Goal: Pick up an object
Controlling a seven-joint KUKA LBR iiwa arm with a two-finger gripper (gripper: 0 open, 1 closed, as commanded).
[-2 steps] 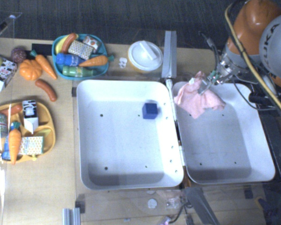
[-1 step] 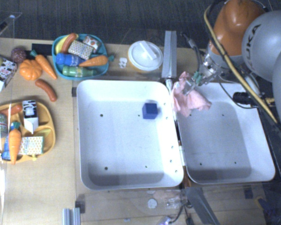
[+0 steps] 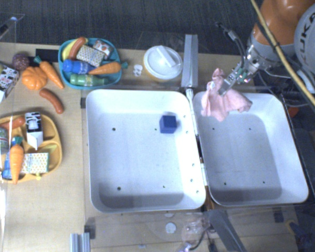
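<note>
Pink cloth [image 3: 223, 102] hangs pinched in the tool [image 3: 225, 87], lifted over the far-left corner of the right bin [image 3: 283, 193], its lower folds draping toward the bin floor. Blue block [image 3: 168, 123] sits in left bin [image 3: 110, 193], upper-right area, well apart from cloth.

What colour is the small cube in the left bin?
Dark blue; the cube shows clearly in the camera view.
</note>
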